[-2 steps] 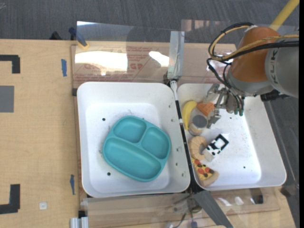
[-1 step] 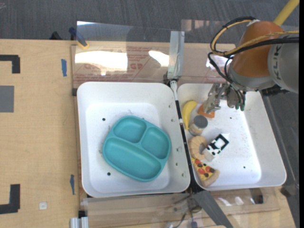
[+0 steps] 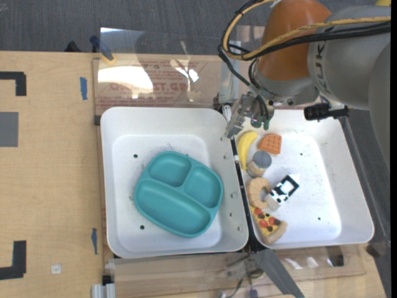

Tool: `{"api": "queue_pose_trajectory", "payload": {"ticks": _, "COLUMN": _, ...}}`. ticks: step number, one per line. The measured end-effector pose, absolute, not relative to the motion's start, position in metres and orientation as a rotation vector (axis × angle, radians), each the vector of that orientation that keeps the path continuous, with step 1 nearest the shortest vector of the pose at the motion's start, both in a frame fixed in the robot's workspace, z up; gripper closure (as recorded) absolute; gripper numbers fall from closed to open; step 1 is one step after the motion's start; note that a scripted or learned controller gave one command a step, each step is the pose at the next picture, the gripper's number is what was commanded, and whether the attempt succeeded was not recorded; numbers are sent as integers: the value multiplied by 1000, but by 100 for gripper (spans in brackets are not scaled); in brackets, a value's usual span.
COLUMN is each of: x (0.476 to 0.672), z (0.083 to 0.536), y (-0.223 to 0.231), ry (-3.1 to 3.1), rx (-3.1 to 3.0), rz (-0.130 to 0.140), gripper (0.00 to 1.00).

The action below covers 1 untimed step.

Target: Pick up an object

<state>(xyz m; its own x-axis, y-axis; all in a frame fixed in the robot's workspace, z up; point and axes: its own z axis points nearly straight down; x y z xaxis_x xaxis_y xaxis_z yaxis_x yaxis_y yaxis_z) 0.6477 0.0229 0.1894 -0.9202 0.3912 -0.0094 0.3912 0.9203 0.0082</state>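
Observation:
The right bin (image 3: pixel 322 185) holds several toy foods along its left side: a yellow banana (image 3: pixel 247 146), an orange waffle (image 3: pixel 270 144), a grey round piece (image 3: pixel 261 161), a tan bread piece (image 3: pixel 256 190), a black-and-white block (image 3: pixel 285 188) and a pizza slice (image 3: pixel 269 223). My gripper (image 3: pixel 247 115) hangs over the bin's far left corner, just above the banana's top end. Nothing shows between its fingers.
The left bin (image 3: pixel 124 135) bears a teal divided plate (image 3: pixel 180 192). A clear plastic sheet (image 3: pixel 149 79) lies behind the left bin. The arm's grey body and orange band (image 3: pixel 291 30) cover the right bin's far edge. Wooden bench lies to the left.

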Motion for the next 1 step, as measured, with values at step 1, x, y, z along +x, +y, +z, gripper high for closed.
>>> {"api": "queue_pose_trajectory", "payload": {"ticks": 1, "x": 626, "z": 350, "y": -15, "ry": 2942, "rx": 1059, "rz": 7, "gripper": 100}}
